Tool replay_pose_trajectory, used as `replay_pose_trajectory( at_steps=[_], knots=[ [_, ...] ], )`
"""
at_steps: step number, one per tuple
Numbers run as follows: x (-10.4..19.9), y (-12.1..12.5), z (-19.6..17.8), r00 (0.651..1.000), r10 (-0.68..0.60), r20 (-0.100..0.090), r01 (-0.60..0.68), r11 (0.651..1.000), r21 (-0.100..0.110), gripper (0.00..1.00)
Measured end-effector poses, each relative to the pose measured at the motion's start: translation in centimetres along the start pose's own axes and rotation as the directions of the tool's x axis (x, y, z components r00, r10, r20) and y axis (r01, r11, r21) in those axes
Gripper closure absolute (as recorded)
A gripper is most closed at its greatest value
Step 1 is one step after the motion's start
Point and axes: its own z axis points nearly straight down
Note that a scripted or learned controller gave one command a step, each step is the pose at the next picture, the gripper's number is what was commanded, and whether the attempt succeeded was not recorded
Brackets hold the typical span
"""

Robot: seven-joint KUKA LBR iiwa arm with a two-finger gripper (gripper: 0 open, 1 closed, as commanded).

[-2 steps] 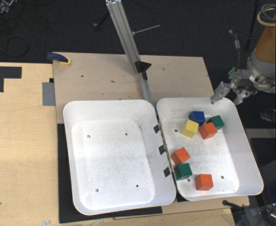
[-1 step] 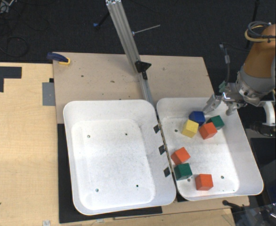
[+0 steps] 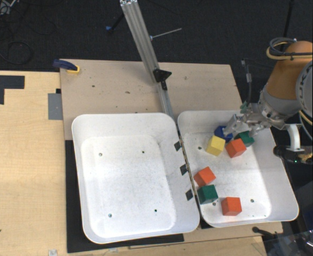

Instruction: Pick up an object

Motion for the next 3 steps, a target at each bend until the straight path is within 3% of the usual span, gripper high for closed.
replay_pose_trajectory(
  at_steps=[1, 3],
  knots=[
    [0.0, -0.1, -0.8, 1.0, 0.002, -0.001, -0.002, 1.0, 0.003, 1.0],
    [-0.2, 0.2, -9.2, 1.0, -0.002, -0.001, 0.002, 1.0, 0.002, 1.0]
  ],
)
